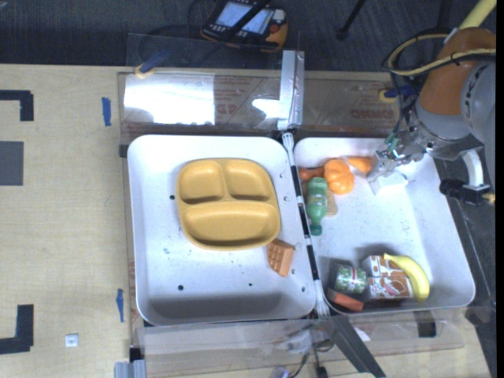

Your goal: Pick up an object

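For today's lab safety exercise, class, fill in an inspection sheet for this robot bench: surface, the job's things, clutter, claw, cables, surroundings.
Surface: two white bins side by side, left bin, right bin, on a wooden bench.
Job's things: right bin holds a green bottle, small orange pumpkin, banana, carton and can; left bin holds a yellow divided plate and an orange wedge.
Clutter: dark specks on both bin floors.
Claw: claw over the right bin's far corner, nothing seen between its fingers; finger state unclear.
Cables: yellow cable looped by the arm.
Surroundings: handheld pendant behind the bins; blue tape on the bench.
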